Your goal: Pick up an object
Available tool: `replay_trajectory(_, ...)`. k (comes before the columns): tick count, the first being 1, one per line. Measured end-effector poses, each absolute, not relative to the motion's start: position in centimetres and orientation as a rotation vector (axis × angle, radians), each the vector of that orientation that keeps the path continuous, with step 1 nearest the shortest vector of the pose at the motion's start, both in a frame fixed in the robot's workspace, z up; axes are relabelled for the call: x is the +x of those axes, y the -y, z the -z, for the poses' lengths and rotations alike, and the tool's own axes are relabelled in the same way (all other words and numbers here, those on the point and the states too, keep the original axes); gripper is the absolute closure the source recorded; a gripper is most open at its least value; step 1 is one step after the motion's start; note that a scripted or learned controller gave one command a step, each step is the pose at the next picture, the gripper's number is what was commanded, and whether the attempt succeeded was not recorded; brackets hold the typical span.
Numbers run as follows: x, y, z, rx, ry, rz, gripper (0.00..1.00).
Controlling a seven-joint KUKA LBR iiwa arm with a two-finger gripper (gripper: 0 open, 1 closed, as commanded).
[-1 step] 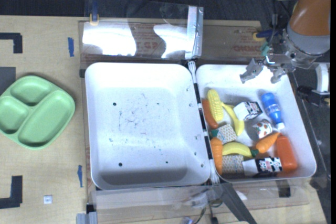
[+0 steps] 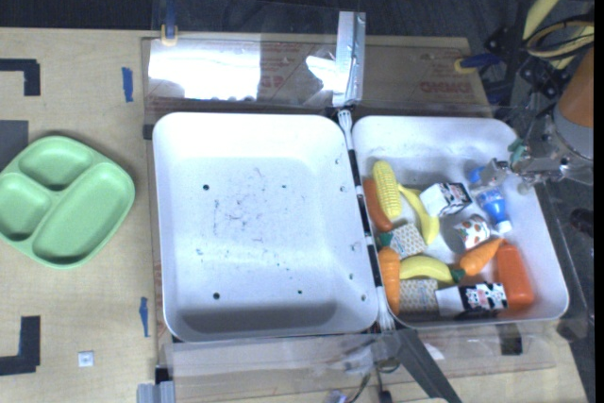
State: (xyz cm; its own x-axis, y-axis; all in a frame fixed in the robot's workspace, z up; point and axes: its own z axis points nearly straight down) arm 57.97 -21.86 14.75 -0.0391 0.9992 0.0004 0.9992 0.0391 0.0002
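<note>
The right bin (image 2: 415, 139) holds a pile of toy food: a corn cob (image 2: 385, 190), two bananas (image 2: 420, 212), a carrot (image 2: 481, 255), an orange bottle (image 2: 514, 277), a small milk carton (image 2: 485, 297) and a blue-and-white bottle (image 2: 493, 203). My gripper (image 2: 528, 160) hangs at the bin's right rim, above and right of the blue-and-white bottle, with nothing seen in it. The arm's orange band (image 2: 578, 94) shows at the right edge.
The left bin (image 2: 255, 222) lies beside the right one. A green divided plate (image 2: 64, 199) rests on the bench at far left. A clear plastic panel (image 2: 255, 61) stands behind the bins. Cables and stands crowd the far right.
</note>
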Motion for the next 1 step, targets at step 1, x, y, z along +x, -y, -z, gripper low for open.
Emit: replay_trajectory(1, 58.76, 21.38, -10.91, -2.222, 2.223, 0.020, 0.00)
